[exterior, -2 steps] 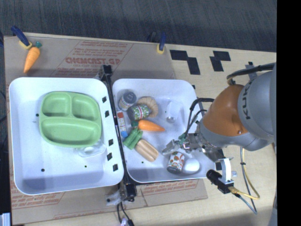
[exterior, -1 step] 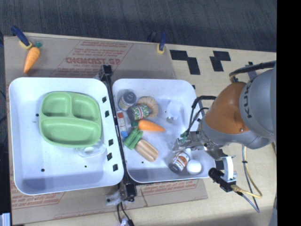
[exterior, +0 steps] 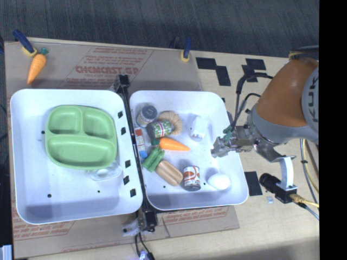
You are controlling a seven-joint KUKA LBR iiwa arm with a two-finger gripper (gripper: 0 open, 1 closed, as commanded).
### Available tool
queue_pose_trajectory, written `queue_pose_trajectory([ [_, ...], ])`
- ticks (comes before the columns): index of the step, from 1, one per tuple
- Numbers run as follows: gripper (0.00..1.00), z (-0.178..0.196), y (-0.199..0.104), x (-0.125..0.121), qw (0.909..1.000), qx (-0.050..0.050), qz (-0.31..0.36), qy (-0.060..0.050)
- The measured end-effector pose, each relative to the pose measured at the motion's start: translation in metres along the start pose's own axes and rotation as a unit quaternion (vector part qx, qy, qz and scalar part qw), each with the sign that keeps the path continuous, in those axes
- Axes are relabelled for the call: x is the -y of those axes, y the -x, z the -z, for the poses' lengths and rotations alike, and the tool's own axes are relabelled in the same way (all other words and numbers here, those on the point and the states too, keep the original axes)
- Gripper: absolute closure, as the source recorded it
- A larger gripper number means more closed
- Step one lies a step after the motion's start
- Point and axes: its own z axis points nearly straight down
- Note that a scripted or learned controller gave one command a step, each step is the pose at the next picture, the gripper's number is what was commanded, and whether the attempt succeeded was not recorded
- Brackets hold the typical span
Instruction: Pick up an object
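The gripper (exterior: 221, 147) hangs over the right edge of the right white plastic bin (exterior: 179, 97), too dark and blurry to make out much. Nothing looks held. Pickable stuff sits left of it: an orange plastic carrot (exterior: 173, 144), a small red-labelled can (exterior: 191, 177), a white egg (exterior: 219, 181).

Arm (exterior: 293, 99) cropped at right edge

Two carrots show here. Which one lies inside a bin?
The carrot in the right bin, lying among the other items beside a green-labelled can. The other carrot lies outside the bins, on the cardboard at the upper left.
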Motion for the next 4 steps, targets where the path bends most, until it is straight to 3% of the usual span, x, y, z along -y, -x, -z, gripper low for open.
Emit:
queue_pose_trajectory([
  [2,1.0,0.0,0.015,0.001,1.0,0.001,0.0,-0.001],
  [3,1.0,0.073,0.0,0.0,1.0,0.001,0.0,0.001],
  [4,1.0,-0.051,0.041,-0.027,1.0,-0.001,-0.001,-0.004],
])
